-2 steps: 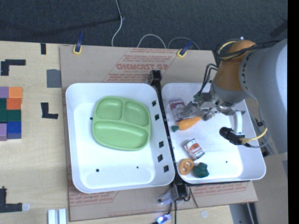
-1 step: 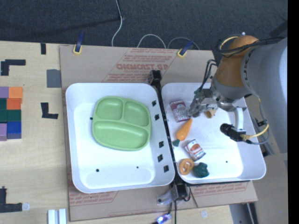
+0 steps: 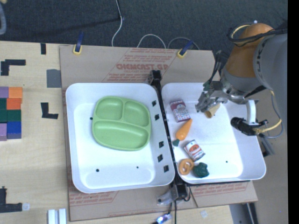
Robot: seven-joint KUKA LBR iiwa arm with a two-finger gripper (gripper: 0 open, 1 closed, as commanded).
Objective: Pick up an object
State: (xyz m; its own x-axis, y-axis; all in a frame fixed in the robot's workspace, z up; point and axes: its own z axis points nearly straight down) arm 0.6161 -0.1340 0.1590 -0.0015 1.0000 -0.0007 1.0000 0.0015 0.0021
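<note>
The gripper [image 3: 209, 105] hangs over the upper part of the right bin [image 3: 243, 164], a shallow white plastic tray with rounded corners. A small tan, stubby object [image 3: 212, 110] sits right at its metal fingertips; whether the fingers pinch it or merely stand over it cannot be told, nor how far they are spread. To the left of the gripper, near the divider, lies a small boxy packet [image 3: 178, 110] with a red and white label. Below and left of the gripper rests a smooth orange carrot [image 3: 183, 129], tapered and tilted. Further down lies a short red-labelled can [image 3: 194, 150] on its side, then a ring-shaped brown pretzel [image 3: 186, 166] touching a knobbly dark green lump [image 3: 201, 170]. Well to the left, in the left bin [image 3: 77, 139], sits a pale green divided plate [image 3: 122, 123] with three compartments. Both bins rest on a sheet of brown cardboard [image 3: 135, 64] on the desk [image 3: 32, 167].
</note>
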